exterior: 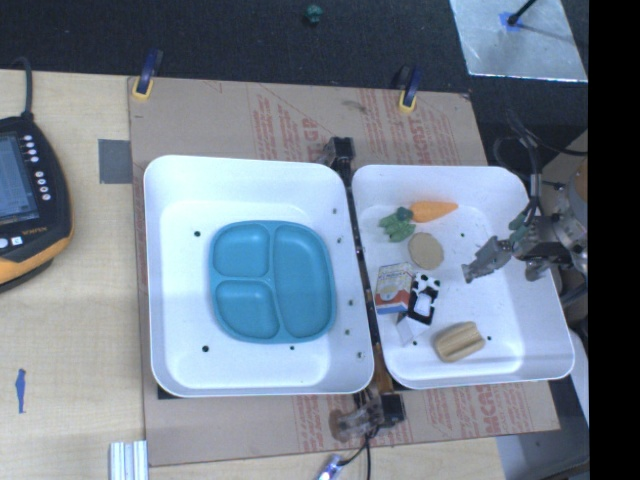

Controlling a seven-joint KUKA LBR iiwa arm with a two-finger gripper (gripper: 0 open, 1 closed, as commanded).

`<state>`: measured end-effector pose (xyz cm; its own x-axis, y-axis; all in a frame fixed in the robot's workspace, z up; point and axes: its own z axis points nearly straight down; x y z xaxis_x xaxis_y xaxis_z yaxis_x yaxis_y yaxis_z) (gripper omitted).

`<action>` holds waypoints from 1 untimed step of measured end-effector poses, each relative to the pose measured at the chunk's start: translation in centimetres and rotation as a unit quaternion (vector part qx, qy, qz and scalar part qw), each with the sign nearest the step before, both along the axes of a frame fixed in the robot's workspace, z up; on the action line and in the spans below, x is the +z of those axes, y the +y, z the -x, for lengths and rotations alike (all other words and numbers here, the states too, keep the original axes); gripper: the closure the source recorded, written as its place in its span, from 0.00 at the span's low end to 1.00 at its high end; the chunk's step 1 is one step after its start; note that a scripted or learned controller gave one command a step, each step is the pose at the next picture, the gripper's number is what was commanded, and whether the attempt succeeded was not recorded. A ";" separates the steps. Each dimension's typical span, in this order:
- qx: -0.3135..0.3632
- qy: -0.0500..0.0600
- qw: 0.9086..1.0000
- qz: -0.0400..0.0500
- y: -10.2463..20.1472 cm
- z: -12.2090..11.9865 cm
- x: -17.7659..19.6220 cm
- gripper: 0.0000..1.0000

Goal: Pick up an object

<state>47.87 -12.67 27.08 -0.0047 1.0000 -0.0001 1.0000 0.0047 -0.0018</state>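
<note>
Right now the gripper (487,261) hangs over the right bin (540,353), fingers spread and gripping nothing. To its left lie a tan disc (427,249), a carrot (434,210) with green broccoli (397,225), and a wooden block (458,341) nearer the front. A blue divided plate (271,280) sits in the left bin (180,348).
</note>
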 end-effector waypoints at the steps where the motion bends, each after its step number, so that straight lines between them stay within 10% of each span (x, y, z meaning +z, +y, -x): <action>1: 0.001 0.002 1.000 0.000 4.0 -4.6 -8.0 0.00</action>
